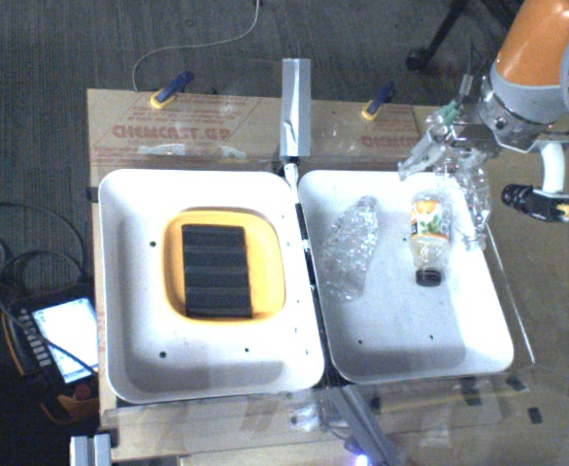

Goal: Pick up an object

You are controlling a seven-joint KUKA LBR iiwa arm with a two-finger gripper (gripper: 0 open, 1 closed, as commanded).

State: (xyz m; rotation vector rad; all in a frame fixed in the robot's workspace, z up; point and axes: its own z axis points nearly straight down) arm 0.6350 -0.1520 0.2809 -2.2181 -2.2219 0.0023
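Pick not yet made: nothing is lifted.
The end effector (456,163), finger spread impossible to tell, hangs over the right bin (479,343); labelled bottle (428,236) and clear crumpled bottle (350,246) lie on its floor.

The gripper (451,168) hangs over the right bin (479,343) — two bottles inside, clear (350,246) and labelled (428,236) — left bin (134,343) holding a yellow tray (270,270).

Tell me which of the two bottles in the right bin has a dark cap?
The small clear plastic bottle with the orange-and-white label, lying nearest the pincer. Its dark cap points toward the bin's front. The crumpled clear plastic bottle beside it has no label.
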